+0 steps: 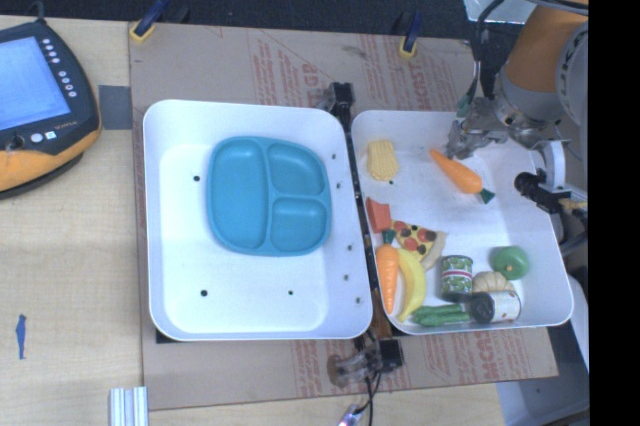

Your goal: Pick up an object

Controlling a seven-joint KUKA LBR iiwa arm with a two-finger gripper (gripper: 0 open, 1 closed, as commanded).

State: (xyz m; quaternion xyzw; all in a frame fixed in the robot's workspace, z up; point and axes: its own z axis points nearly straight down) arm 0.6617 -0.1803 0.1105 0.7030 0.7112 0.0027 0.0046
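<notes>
while the gripper [468, 140] hovers right of centre beside a carrot [458, 171], finger state unclear; step: approach. next: descend onto carrot and pinch.

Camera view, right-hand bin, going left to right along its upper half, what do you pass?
Corn cob → loose carrot → end effector hanging just above the carrot's upper end.

No legible txt or nos. anywhere

plate [268, 195] in left bin [165, 214], food right
</notes>
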